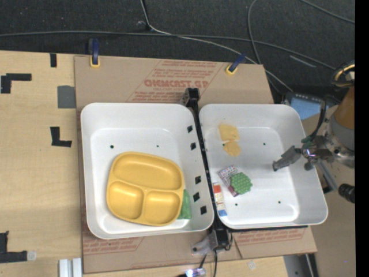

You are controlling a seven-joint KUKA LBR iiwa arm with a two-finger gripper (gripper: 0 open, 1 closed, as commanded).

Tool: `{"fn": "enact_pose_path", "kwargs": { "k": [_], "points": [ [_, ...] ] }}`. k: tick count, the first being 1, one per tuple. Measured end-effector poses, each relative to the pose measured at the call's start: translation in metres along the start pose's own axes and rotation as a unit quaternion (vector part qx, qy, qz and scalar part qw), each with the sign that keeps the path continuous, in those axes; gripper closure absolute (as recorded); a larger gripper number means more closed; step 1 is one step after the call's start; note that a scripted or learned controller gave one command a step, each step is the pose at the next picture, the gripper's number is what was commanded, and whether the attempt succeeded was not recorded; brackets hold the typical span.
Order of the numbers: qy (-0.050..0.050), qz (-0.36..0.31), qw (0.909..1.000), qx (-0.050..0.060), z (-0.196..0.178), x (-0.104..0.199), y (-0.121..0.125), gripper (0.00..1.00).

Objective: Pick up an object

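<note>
In the lower middle of the frame, two white bins sit side by side on a sheet of cardboard (pixel 173 77). The left bin (pixel 95 131) holds a yellow tray (pixel 145 187) with three compartments, lying flat across its lower half; a green thing (pixel 185 205) peeks out from under the tray's lower right edge, against the bin's right wall. The right bin (pixel 288 212) holds several small things near its left side: two pale yellow pieces (pixel 229 137), one above the other and touching, then lower down a green knobbly ball (pixel 241 183) with a small printed packet (pixel 228 172) just beside it on the left, and a thin red, white and blue item (pixel 219 199) lying along the left wall.

At the right edge of the frame the gripper (pixel 294 157) hangs over the right bin's right side, well apart from the ball and the yellow pieces. One dark finger (pixel 283 161) points left and down toward the bin floor. Nothing lies between the fingers, but whether they are spread or pressed together cannot be told from this angle.
</note>
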State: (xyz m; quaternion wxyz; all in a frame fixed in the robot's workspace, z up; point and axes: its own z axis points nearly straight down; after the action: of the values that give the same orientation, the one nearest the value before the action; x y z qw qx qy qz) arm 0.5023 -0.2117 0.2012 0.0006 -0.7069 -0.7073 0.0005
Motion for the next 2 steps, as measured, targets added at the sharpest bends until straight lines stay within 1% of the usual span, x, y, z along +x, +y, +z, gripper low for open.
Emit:
{"fn": "enact_pose_path", "kwargs": {
  "k": [1,2],
  "points": [
    [0.001,0.0,1.0,0.003,0.064,-0.002,0.001,0.0],
    [-0.001,0.0,1.0,-0.001,0.116,-0.002,0.001,0.0]
  ]
}}
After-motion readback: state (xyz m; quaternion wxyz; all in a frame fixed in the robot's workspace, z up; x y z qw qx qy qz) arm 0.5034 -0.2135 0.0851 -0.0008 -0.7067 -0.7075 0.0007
